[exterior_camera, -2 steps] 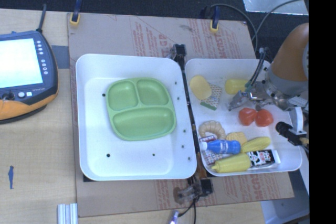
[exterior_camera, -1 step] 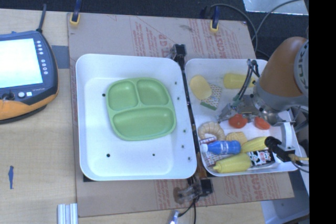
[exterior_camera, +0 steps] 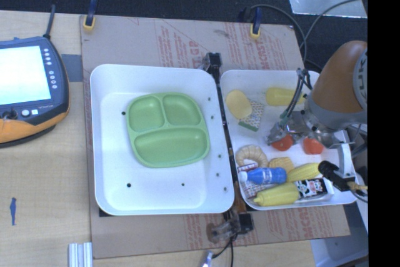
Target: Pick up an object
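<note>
The grasp is not made yet, as far as the view shows. The gripper (exterior_camera: pixel 279 132) is down inside the right bin (exterior_camera: pixel 250 77), its metal tip just left of a small red tomato-like piece (exterior_camera: pixel 282 143), and nothing is visibly lifted. Whether the fingers are spread or pressed together I cannot tell, since the grey wrist and orange band cover most of them from above. So the whole of the pick remains: closing on an object and raising it clear.

Taking the right bin as landmark, everything loose lies inside it. Counted: two small red pieces, the second one (exterior_camera: pixel 312 146) just right of the first; two corn cobs, one (exterior_camera: pixel 302 171) toward the bin's near right and one (exterior_camera: pixel 276 197) along its near edge; one yellow lemon-like fruit (exterior_camera: pixel 237 103) toward the far left; one yellow piece (exterior_camera: pixel 279 96) at the far side; one beige ring (exterior_camera: pixel 251 154) near the left wall; one blue-and-white bottle (exterior_camera: pixel 267 176) beside the ring; possibly one small printed packet (exterior_camera: pixel 310 187) at the near right.

Left of the right bin, touching it, is the left bin (exterior_camera: pixel 100 134) with one green divided plate (exterior_camera: pixel 167 129). Farther left on the tabletop (exterior_camera: pixel 44 197) sits one control pendant (exterior_camera: pixel 28 87).
</note>
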Controlling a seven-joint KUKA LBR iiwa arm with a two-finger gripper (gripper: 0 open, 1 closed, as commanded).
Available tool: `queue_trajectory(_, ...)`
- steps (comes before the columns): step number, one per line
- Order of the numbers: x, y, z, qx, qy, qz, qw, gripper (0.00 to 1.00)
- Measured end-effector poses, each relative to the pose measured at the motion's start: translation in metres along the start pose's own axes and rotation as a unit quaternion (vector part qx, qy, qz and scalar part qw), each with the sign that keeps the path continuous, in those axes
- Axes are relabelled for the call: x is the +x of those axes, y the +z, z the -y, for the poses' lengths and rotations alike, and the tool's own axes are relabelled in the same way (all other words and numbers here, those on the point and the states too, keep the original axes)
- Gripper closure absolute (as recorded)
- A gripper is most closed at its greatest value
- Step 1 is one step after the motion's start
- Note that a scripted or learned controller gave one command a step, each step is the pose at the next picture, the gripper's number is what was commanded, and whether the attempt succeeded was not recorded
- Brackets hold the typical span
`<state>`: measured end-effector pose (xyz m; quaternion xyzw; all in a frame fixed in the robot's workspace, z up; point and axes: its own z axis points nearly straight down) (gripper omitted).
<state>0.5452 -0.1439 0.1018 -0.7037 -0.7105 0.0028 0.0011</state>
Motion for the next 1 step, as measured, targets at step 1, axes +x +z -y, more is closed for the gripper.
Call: queue_trajectory(1,0.0740,-0.0909,-0.0358,-0.002,0.003,-0.002,1.0000,1.00)
